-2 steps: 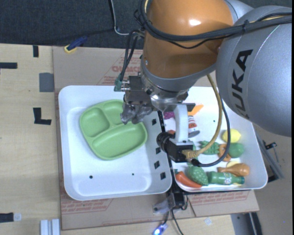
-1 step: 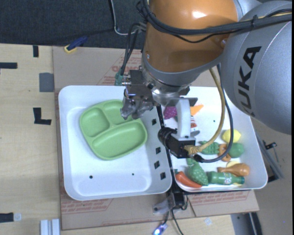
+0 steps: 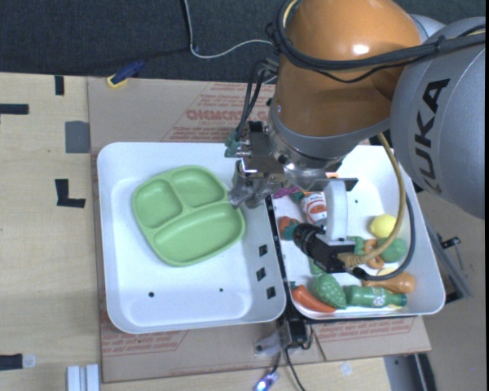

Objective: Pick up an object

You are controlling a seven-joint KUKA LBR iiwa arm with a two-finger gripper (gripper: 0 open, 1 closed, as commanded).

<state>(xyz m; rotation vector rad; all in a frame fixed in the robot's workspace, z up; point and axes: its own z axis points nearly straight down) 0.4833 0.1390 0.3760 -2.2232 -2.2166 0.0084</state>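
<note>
Hanging at the edge of the green plate (image 3: 187, 216), the end effector (image 3: 246, 186), its state not discernible, is judged mid-approach; alignment over the rim is required next.

Was lit evenly; showed dark floor (image 3: 81, 15) behind a pale wooden bench (image 3: 33, 243) marked with black shapes (image 3: 65, 192), overlaid with printed cardboard (image 3: 147, 112).

A robotics lab: a KUKA arm (image 3: 350, 63) hangs over two white bins (image 3: 171, 304) on cardboard (image 3: 147, 112), with cables (image 3: 187, 23) trailing behind.
</note>
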